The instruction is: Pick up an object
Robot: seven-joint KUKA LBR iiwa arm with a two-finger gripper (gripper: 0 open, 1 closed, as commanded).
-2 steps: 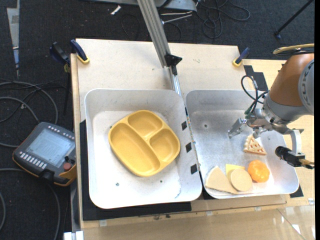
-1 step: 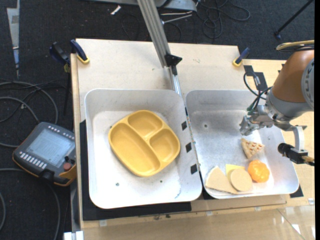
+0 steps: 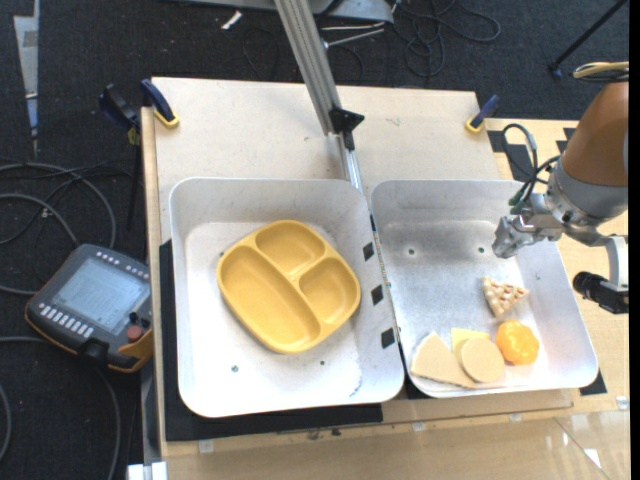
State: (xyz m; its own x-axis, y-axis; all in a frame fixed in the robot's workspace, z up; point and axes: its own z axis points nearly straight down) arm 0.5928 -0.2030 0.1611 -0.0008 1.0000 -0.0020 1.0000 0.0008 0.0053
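Observation:
The right bin holds a small waffle-patterned wedge, an orange round piece, and pale flat slices near its front edge. My gripper hangs over the bin's right part, just above and behind the wedge, on the grey arm with the orange band. Nothing shows between its tips. The left bin carries a yellow divided plate.
A metal pole slants down to the seam between the bins. A teach pendant lies off the bench at left. Clamps sit at the board's far corners. Cables cover the floor behind.

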